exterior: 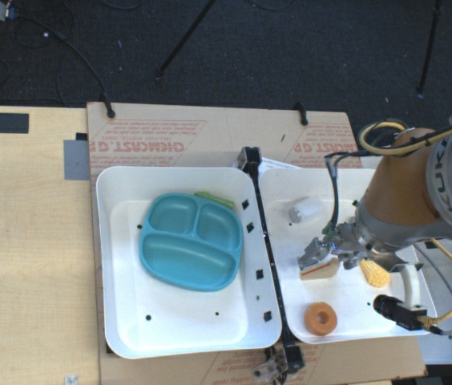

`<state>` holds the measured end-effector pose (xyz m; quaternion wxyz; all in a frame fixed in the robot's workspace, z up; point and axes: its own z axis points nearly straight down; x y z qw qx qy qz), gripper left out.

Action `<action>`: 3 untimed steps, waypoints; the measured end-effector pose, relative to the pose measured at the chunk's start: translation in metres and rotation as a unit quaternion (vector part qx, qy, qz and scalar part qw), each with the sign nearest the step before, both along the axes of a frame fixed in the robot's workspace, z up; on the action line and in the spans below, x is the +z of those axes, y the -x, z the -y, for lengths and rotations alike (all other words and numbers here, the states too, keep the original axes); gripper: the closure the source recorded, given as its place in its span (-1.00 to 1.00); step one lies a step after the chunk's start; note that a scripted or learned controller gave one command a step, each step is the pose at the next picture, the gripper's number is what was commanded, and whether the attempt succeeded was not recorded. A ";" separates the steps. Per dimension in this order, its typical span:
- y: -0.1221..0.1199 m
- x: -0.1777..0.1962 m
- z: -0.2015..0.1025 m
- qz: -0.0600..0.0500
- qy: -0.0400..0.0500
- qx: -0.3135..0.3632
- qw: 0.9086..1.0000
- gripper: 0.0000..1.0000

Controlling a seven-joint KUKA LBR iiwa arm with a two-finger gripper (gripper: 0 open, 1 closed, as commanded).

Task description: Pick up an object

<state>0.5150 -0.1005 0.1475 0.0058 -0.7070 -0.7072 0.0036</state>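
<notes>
The pick is, at best, at the point of contact, and nothing is off the floor of its bin yet. The end effector (316, 257) sits low in the right bin (290, 299), at the end of the grey arm (406, 191), and a tan wedge (323, 272) — it looks like a slice of toy sandwich or cake — lies right against its underside, touching it or nearly so. Whether the end effector is spread or pressed together I cannot tell from this slant, and nothing shows the wedge pinched, so I would not count it as held. The wedge looks to rest on the bin floor, which suggests that closing on it, if that is not done, and all of the lifting remain. Other candidates lie near: a yellow piece like a corn cob (376, 274) just beside the end effector on the arm's side, an orange ring (320, 318) a little way off toward the front rim, and a small pale object (306, 211) on the far side of it. Well away, across the divider in the left bin (122, 295), a blue divided plate (191, 241) lies flat with a green thing (214, 200) peeking from under its far edge — neither is in play.
</notes>
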 end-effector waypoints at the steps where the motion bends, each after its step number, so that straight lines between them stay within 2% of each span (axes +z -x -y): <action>1: 0.002 -0.057 -0.001 0.000 0.000 0.000 1.000 -1.00; 2: -0.001 -0.044 0.000 0.001 -0.001 -0.002 1.000 1.00; 3: -0.003 0.013 -0.007 0.005 0.001 0.001 1.000 1.00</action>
